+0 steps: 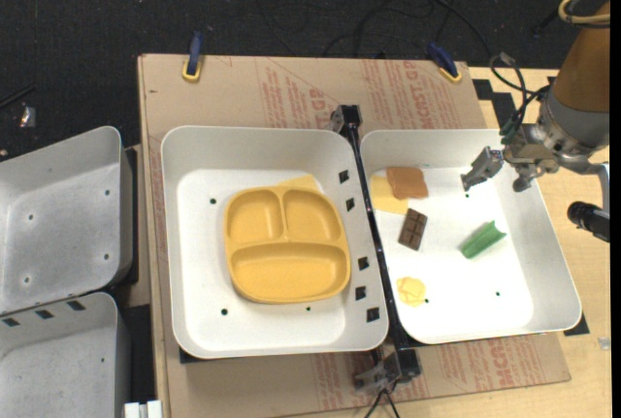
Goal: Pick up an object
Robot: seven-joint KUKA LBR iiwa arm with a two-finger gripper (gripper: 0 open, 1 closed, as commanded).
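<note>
Red print on cardboard sheet (252,81) under bins, reversed and partly covered; not reliably readable.

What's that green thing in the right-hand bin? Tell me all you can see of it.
The green piece is a small, stubby block, bright green and plastic-looking, perhaps toy food. It lies flat and slanted on the floor of the right bin, right of the brown bar. Nothing touches it; the gripper hangs above and apart.

Right bin (543,309) holds: brown slab (407,181) on pale yellow slice (386,203), chocolate bar (413,230), green piece (482,240), yellow lump (411,291).
</note>
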